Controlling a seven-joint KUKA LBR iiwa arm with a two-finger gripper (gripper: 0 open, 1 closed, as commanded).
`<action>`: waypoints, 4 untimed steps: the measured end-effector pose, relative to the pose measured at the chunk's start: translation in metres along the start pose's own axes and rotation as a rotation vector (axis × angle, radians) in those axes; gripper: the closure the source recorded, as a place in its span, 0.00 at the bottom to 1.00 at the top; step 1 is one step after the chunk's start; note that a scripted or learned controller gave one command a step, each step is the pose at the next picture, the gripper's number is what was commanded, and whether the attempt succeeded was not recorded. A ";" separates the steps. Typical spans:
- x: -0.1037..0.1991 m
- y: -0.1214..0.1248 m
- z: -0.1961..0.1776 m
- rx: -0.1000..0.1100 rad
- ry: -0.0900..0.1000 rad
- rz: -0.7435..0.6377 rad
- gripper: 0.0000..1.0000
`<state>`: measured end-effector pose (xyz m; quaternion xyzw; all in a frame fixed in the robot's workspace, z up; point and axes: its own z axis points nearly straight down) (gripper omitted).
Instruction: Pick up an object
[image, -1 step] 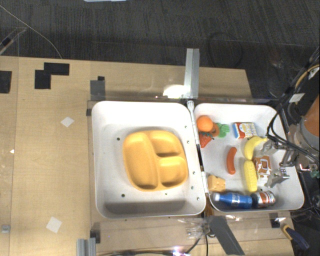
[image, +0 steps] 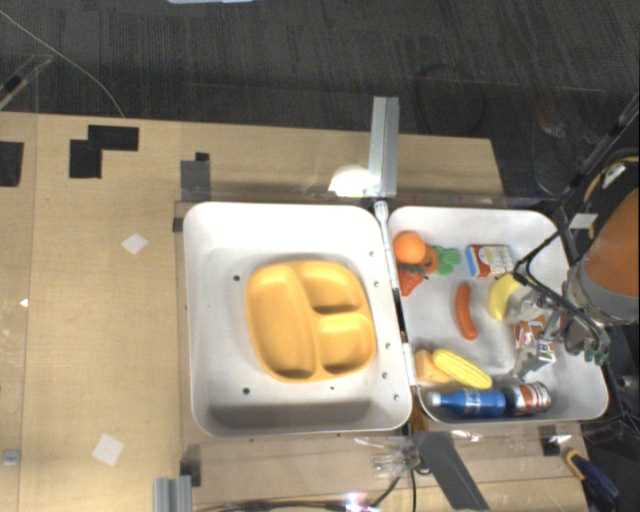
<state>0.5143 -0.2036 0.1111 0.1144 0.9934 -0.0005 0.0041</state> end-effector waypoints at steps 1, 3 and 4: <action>-0.101 0.060 0.022 0.000 -0.001 0.184 0.00; -0.138 0.058 0.008 0.006 0.004 0.329 1.00; -0.069 0.105 -0.046 -0.005 -0.007 0.317 1.00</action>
